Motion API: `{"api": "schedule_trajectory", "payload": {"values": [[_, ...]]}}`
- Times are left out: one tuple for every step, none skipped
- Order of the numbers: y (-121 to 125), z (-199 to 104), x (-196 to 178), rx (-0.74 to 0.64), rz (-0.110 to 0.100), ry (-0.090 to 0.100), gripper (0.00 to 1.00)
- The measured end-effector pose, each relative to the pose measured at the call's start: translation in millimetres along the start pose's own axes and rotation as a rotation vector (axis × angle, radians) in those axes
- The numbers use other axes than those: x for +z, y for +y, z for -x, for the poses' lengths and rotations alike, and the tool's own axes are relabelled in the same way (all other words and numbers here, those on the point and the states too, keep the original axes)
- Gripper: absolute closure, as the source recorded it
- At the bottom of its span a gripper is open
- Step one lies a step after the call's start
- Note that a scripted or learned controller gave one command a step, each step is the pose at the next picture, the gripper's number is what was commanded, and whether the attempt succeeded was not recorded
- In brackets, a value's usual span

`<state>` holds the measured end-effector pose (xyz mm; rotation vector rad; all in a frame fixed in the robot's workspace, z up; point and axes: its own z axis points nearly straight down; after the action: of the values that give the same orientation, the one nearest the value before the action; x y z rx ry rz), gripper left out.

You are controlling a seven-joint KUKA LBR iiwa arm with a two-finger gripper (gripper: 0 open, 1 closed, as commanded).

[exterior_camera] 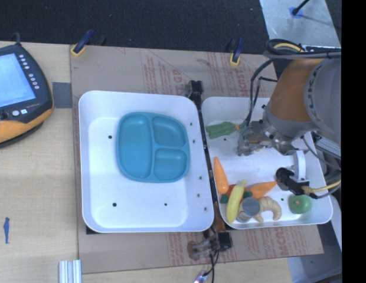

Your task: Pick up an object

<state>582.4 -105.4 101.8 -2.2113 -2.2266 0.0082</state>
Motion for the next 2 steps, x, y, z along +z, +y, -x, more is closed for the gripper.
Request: {"api": "schedule_trajectory", "payload": {"values": [[0, 0, 0, -0.001, 0.000, -0.001, 0.00], [60, 8, 9, 0.006, -0.009, 0.004, 0.00]]}}
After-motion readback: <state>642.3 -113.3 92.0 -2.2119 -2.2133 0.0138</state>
